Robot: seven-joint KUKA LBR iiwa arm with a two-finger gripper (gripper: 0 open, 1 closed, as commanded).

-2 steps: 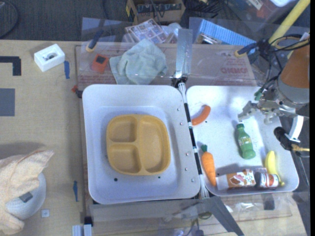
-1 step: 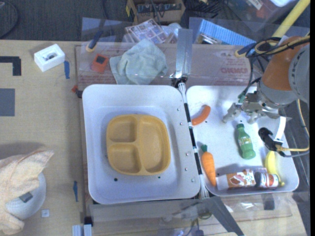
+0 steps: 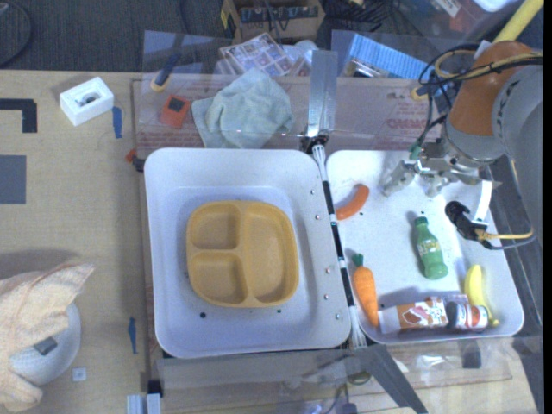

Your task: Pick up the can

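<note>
The can [image 3: 434,314] lies on its side along the front wall of the right bin [image 3: 509,317]; it has a white and orange label and a red band near its right end. My gripper [image 3: 398,179] hovers over the back of that bin, well behind the can, with the arm's orange band [image 3: 479,102] above it. Its two fingers stand apart with nothing between them. The gripper is open.
In the right bin lie a sausage [image 3: 352,202], a green bottle [image 3: 429,247], a carrot [image 3: 366,291] and a banana [image 3: 475,286], the last two close to the can's ends. The left bin [image 3: 164,317] holds a yellow divided tray [image 3: 243,253].
</note>
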